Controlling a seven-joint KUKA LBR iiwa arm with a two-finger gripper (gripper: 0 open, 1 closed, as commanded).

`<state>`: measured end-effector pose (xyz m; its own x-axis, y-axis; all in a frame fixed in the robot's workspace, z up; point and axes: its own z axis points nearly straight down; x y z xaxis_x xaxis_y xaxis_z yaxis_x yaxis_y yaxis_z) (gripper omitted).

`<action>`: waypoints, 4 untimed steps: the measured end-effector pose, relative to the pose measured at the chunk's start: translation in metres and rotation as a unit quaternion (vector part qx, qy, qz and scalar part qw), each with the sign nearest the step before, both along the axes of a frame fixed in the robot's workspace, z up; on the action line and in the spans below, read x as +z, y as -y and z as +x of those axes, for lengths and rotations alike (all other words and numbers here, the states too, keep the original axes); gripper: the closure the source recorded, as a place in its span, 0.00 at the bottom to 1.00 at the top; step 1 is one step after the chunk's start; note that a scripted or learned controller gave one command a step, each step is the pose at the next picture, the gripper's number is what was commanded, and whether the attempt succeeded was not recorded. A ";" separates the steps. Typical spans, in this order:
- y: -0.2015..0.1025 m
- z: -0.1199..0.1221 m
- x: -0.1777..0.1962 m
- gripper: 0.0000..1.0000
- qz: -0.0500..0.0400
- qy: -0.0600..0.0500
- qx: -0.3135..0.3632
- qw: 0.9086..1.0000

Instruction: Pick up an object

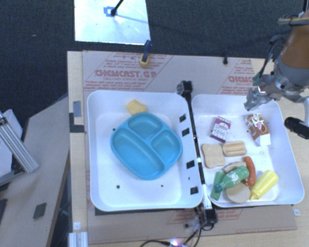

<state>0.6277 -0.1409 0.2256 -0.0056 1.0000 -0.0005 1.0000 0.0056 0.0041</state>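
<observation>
While the jaws' [253, 101] state is unclear, a glossy brown packet [257, 127] lies just below.

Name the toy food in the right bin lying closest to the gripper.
The brown-and-white packet by the right bin's far right corner, just below the gripper. The red carton and bread pieces lie farther off.

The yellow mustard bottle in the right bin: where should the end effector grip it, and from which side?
Probably from above, across the middle of the mustard bottle. It lies flat and slanted; the bin wall is near one side and the red sausage touches the other, so fingers should straddle its narrow width.
</observation>
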 end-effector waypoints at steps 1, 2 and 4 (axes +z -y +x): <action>-0.059 0.001 -0.008 1.00 0.001 -0.001 0.002 1.000; -0.112 -0.005 -0.016 1.00 0.001 -0.002 0.002 1.000; -0.221 0.000 -0.008 1.00 0.002 0.000 0.002 1.000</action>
